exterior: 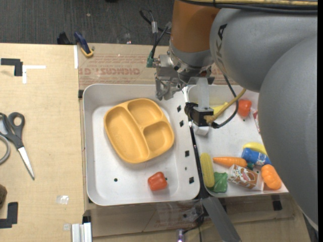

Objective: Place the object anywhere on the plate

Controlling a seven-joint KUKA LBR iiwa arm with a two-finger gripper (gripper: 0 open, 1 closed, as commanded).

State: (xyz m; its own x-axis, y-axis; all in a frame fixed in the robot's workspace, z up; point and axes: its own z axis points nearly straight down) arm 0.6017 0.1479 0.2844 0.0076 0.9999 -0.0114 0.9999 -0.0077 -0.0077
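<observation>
The grey arm [267, 59] filled the near right, its gripper [164, 91] above the plate [139, 130]; whether it held anything, I could not tell. A red pepper [157, 182] lay beside the plate.

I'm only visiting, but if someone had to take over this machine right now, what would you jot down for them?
Gripper: above the left bin's far edge, near the divided yellow plastic plate; whether it is open or shut is unclear, and no object shows in it.
Plate: in the left white bin, nothing on it.
Small red toy pepper: in the same bin, near the plate's front.
Other toy foods: in the right bin.
Done: nothing placed yet.
Left: pick an object and set it on the plate.
</observation>
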